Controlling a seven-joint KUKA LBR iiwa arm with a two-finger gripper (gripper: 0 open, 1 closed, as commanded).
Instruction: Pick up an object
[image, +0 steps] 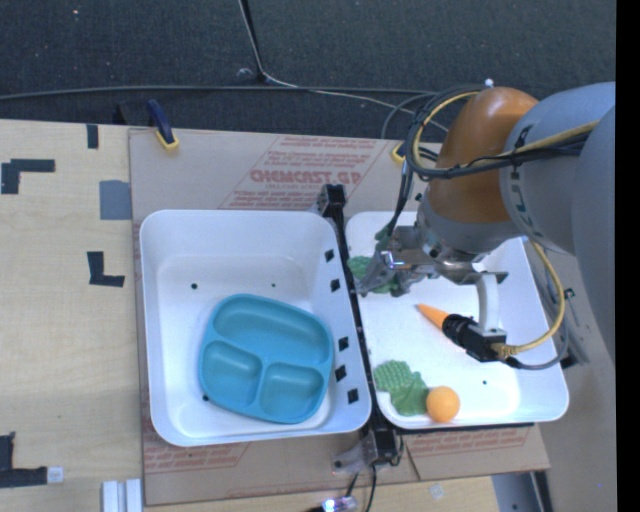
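The small orange plastic carrot (432, 314) lies near the middle of the right white bin (530, 400), just below my wrist. My gripper (385, 272) hangs at the bin's upper left, by a green leafy piece (360, 267); how my jaws stand I cannot tell. At lower centre lie a green lettuce-like toy (398, 385) touching an orange ball (442, 403). The left white bin (170, 300) holds a blue divided plate (265, 357).
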